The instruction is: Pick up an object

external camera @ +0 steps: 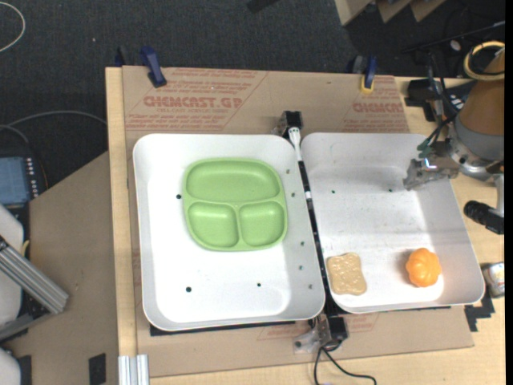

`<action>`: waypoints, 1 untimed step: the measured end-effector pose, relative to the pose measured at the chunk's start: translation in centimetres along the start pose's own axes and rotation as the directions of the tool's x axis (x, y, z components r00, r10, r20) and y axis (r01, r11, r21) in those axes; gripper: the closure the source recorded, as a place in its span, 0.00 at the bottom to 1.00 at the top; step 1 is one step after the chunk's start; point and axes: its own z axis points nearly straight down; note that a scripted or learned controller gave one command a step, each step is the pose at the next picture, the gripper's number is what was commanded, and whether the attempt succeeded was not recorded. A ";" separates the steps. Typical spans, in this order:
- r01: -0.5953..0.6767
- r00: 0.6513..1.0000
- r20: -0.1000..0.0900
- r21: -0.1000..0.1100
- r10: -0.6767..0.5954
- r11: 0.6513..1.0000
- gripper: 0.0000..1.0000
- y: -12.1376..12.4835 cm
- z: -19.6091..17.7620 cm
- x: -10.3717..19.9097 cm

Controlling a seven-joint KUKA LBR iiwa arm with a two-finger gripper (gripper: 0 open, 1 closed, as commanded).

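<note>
The green divided plate (235,204) lay alone in the left bin (152,215), well apart from everything else. In the right bin (361,207), a tan cracker-like piece (347,273) and an orange fruit-like object (422,267) sat near the lower edge. The gripper (423,171) hovered at the upper right, well apart from both; whether it was parted or closed could not be told. The round orange object might roll from a pinch, and the flat piece might slip beneath one.
</note>
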 end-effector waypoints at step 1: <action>0.000 1.000 0.001 -0.002 0.000 1.000 1.00 5.2 3.0 0.0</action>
